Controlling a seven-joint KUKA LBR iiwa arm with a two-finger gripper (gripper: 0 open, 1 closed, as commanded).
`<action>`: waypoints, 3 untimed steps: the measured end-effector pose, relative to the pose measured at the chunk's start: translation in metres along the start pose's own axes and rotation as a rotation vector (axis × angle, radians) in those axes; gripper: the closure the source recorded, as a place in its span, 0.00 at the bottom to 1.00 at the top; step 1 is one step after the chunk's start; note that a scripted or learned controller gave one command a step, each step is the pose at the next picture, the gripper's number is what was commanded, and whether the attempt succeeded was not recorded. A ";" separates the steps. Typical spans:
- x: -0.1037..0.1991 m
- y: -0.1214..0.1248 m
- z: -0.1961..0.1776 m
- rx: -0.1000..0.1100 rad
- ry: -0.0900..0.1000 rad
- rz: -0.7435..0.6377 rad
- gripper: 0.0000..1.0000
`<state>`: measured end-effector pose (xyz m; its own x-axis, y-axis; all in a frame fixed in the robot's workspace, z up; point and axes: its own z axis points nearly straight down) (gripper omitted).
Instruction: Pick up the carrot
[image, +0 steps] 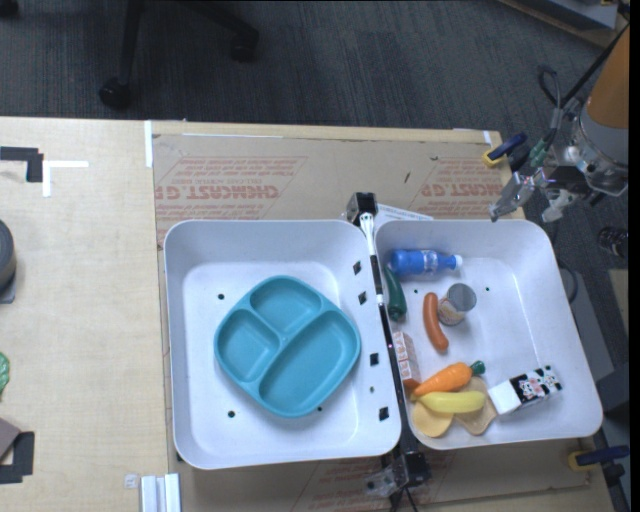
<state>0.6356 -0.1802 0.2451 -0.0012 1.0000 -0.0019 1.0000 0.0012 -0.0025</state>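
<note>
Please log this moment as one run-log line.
phase: pre-grasp | tool: above right bin's far corner | carrot: in right bin, touching banana | held: nothing

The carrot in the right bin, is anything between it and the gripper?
Nothing visible blocks it from above. The carrot lies exposed, touching the banana just below it. The gripper sits beyond the bin's far right corner.

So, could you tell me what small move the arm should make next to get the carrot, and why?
Probably travel toward the near end of the right bin and stop above the carrot. The gripper hangs outside that bin's far right corner, well away from the carrot, which lies near the front beside the banana. Descend only once aligned.
</note>
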 end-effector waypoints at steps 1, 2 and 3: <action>0.016 -0.043 0.057 -0.003 0.000 -0.243 0.00; 0.044 -0.132 0.103 -0.002 0.001 -0.459 0.00; 0.077 -0.156 0.153 -0.006 0.000 -0.782 0.00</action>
<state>0.4796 -0.1037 0.0919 -0.7053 0.7089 -0.0021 0.7089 0.7053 0.0026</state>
